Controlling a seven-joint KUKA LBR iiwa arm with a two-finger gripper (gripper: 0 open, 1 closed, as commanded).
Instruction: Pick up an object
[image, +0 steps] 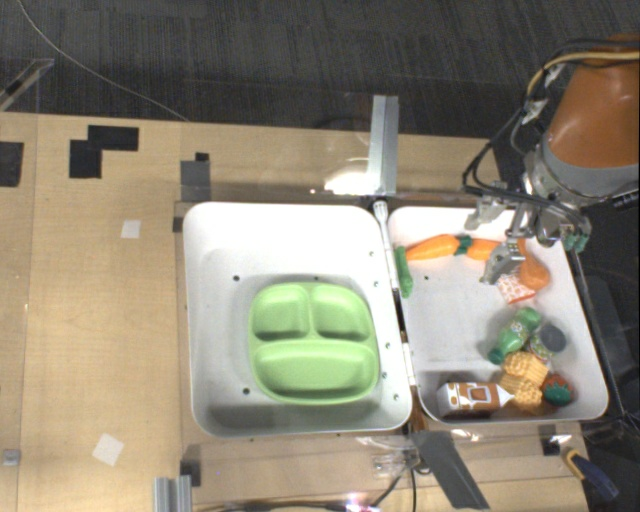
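Looking down, we see a tan wooden surface (80, 330) against dark carpet (250, 50). Our pincer (507, 262) hangs over the right bin (440, 340); its opening we cannot tell. An orange carrot (435, 247) lies just beside it.

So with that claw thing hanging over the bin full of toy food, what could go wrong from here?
The gripper sits between the orange toy carrot and a small orange-and-white packet, so it might nudge one aside or catch both. The other toys are piled in the right white bin's near corner, where the brown bottle lies against the wall; a grab there could slip or jam.
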